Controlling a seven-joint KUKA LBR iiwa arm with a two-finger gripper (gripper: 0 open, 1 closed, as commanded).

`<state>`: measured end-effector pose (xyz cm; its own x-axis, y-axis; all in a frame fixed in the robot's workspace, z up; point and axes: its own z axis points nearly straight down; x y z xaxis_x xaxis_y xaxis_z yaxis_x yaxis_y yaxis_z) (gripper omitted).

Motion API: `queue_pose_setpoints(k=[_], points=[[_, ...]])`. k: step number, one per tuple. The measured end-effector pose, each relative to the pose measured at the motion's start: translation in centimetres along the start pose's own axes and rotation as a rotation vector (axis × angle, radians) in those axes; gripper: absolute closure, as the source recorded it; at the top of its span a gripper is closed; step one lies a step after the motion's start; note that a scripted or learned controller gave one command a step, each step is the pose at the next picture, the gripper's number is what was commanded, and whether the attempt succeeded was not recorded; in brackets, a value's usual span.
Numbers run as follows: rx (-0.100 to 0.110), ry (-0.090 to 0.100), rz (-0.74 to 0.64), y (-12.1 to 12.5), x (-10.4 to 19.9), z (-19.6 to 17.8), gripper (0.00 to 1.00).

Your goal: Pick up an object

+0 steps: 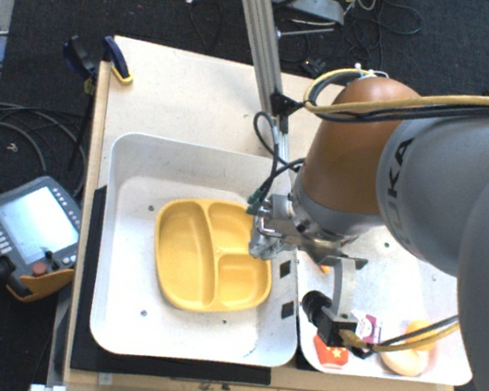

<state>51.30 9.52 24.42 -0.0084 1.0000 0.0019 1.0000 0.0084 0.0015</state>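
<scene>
**One yellow tray under the gripper**

One divided yellow tray (212, 256) lies flat in the left bin (128, 216). The gripper (265, 236) sits at the tray's right edge, by the divider between bins; whether its fingers are released or clenched, I cannot tell. Small objects (351, 335) lie in the right bin, beyond the fingers.

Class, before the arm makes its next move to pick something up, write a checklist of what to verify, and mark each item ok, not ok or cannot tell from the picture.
1. A target lies in reach: yellow divided tray sits in the left bin: ok.
2. Pincer is over the tray's right edge: ok.
3. Pincer open or shut: cannot tell.
4. Something held already: cannot tell.
5. Tray lies flat, right way up: ok.
6. Right bin items, a red packet and a pale rounded object, partly hidden by the arm: cannot tell if graspable.
</scene>
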Motion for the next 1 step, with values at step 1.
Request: queue_pose_setpoints(k=[1], points=[[0.002,-0.003,0.006,0.0,-0.39,0.09,0.0]])
